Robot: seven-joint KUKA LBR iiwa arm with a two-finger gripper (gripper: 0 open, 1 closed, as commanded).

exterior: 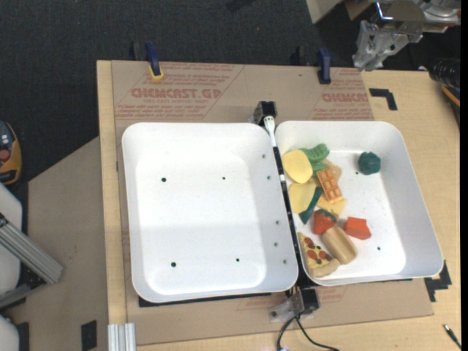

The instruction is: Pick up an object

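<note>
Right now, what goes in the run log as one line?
phase: pre-grasp | gripper: above bench, beyond right bin | right bin: toy food clustered at left side, green ball apart | grasp: not yet

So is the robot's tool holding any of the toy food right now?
No, nothing is held. The tool hangs above the bench, beyond the right bin, with nothing between its fingers.

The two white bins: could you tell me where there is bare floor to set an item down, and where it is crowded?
The left bin has bare floor from wall to wall. In the right bin, free floor lies along the right wall, below the dark green ball and right of the red piece. It is crowded along the divider, from the yellow round piece down to the pizza slice.
</note>
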